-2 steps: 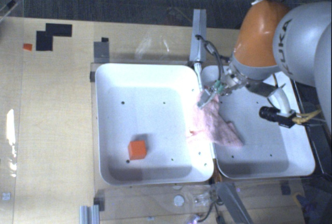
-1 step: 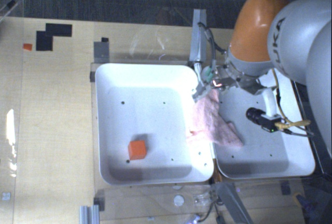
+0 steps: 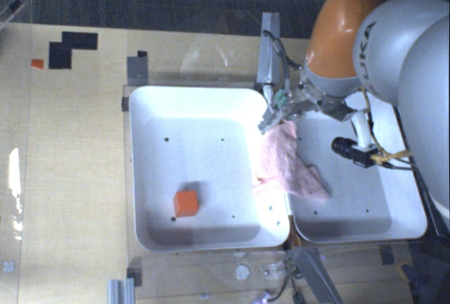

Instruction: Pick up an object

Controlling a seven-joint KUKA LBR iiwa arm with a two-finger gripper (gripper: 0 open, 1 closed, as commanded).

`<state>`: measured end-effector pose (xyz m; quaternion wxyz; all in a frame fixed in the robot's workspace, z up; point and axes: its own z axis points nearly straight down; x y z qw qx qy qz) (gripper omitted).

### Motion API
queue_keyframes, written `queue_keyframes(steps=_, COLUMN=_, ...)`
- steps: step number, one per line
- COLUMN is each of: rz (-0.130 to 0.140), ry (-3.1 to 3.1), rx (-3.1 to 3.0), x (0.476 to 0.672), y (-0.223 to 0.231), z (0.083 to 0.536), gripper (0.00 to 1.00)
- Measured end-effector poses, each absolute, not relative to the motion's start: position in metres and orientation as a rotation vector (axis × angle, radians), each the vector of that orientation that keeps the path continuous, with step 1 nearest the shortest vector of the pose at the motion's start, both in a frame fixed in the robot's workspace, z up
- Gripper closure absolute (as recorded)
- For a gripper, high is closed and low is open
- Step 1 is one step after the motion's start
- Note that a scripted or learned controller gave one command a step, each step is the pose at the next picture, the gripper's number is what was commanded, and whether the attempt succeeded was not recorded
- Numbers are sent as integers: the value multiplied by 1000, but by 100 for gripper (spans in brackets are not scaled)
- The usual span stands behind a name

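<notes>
From the camera above the table, the grey arm with its orange band (image 3: 336,32) reaches in from the right and bends down over the seam where the two shallow white bins meet. Its two-finger pincer (image 3: 275,112) sits right at the upper end of a soft pink cloth (image 3: 287,163), and the cloth's top corner appears drawn up into it. I take the pincer to be clamped on that corner, since the fabric narrows to a point there and trails away below. The rest of the cloth hangs and drapes across the shared rim, with part lying over the right edge of the left white bin (image 3: 151,155) and a wider fold spread on the floor of the right white bin (image 3: 365,222).

A small orange block (image 3: 186,203) rests alone on the floor of the left bin, towards its lower left, well apart from the pincer and the cloth.

As to progress, the grasp looks made but the lift is barely begun: most of the cloth touches the bins. What remains, in my judgement, is to raise the arm until the cloth hangs free. A pinch on a mere corner could slip.
</notes>
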<state>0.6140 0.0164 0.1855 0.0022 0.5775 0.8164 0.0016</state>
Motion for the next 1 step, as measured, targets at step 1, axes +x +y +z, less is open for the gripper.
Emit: queue_keyframes(steps=1, rz=5, ry=2561, rx=1811, x=614, y=17, z=186, gripper=0)
